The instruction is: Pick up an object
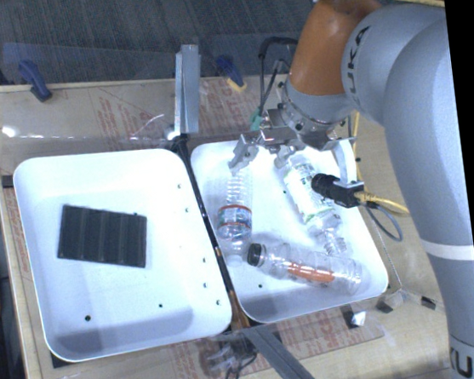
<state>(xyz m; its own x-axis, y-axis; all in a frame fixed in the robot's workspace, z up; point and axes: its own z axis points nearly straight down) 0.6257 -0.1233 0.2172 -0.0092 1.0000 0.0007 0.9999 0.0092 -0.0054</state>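
Bottles (pixel 235 206), clear plastic and labelled, lie in the right bin (pixel 365 293) beneath wide, empty jaws.

Glossy white plastic bins (pixel 117 328), clear crinkled plastic bottles (pixel 233 215), matt ribbed black pad (pixel 103 235).

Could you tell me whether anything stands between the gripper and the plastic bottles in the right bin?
Nothing visible does. The gripper hangs open at the far end of the right bin, directly above the bottles: one clear bottle under its left finger, a white-labelled bottle beside it.
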